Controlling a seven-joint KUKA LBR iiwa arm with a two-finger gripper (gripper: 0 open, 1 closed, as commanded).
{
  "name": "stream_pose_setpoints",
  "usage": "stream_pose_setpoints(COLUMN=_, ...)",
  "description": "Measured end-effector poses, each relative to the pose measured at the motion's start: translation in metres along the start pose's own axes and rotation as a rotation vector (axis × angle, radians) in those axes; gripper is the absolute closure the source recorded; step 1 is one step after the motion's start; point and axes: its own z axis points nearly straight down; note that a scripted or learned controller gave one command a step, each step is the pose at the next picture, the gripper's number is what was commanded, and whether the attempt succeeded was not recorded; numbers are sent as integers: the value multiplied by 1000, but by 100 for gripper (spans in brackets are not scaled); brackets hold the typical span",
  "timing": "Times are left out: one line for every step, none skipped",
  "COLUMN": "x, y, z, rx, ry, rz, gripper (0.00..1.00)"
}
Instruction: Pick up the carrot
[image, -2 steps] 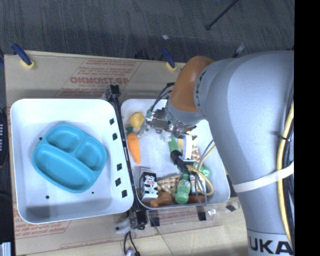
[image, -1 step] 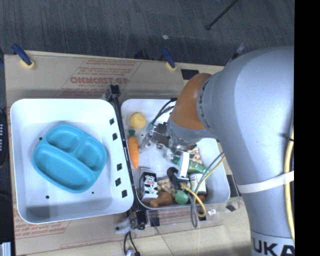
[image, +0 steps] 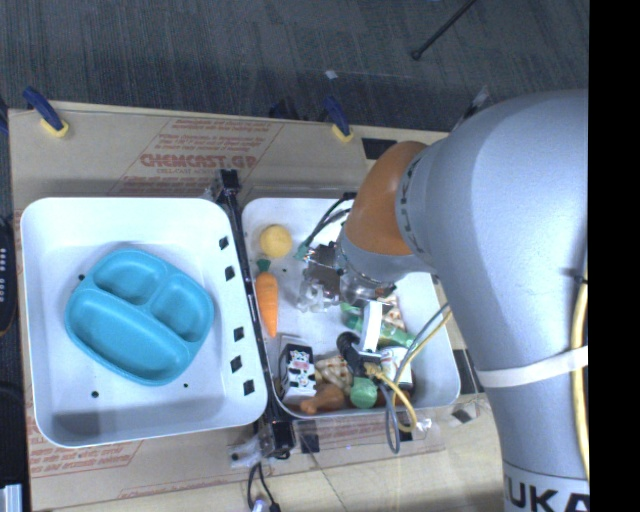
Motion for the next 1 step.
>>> stream_pose_setpoints(x=36, y=-80, z=-91, rx=-9, ry=5, rz=265, gripper=100)
